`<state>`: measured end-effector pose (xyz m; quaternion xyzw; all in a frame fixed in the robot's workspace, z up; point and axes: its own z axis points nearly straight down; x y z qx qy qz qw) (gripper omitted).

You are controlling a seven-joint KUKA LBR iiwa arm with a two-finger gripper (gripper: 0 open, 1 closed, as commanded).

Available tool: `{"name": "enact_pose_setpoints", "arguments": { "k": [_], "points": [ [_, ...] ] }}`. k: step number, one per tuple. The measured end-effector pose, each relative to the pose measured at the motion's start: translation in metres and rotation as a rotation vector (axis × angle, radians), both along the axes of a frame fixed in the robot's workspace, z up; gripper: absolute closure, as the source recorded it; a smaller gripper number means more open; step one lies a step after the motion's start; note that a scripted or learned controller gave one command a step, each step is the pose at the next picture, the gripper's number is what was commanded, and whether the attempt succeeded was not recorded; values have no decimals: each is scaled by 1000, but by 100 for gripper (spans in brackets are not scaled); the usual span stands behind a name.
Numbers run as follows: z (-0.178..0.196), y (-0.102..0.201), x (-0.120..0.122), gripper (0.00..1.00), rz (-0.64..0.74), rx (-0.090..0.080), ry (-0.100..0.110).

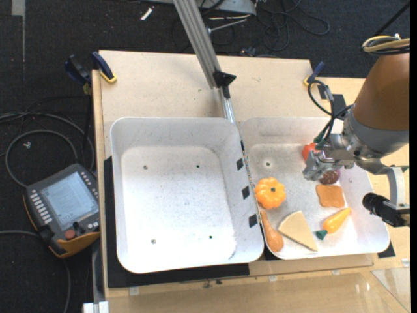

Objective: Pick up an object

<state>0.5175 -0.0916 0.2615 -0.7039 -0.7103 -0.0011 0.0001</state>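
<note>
pumpkin near right bin's left edge looks light, stiff, slippery; grasp across its sides. gripper's state: cannot tell.

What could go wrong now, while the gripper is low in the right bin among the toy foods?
1. The gripper sits between a red item and a dark round item; it may close on the wrong one, or push both aside.
2. The orange square piece lies just below it and could get knocked.
3. The pumpkin, wedge and carrot crowd the right bin, so a nudged item could shift its neighbours.
</note>
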Motion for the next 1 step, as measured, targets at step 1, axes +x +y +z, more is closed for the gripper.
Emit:
{"name": "enact_pose_setpoints", "arguments": {
  "k": [1],
  "points": [
    [-15, 57, -3, 100, 0, 0, 3]
  ]
}}
